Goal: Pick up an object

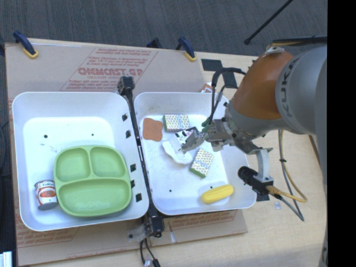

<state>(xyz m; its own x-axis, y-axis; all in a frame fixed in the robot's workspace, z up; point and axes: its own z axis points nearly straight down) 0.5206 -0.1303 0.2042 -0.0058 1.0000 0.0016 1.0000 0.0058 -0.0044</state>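
Camera view showed the gripper (pixel 192 139) low in the right bin (pixel 236 202), just right of frame centre, over a crumpled white piece (pixel 177 152); whether it was released or clenched, I could not tell. Beside it lay a patterned block (pixel 202 162), probably light and stiff, best pinched across its short sides, and lower right a yellow corn cob (pixel 217 193), likely rounder and prone to roll.

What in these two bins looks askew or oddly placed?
Little stands out. In the right bin, one patterned block lies tilted against a crumpled white item. The small can sits wedged between the green tray and the left bin's wall.
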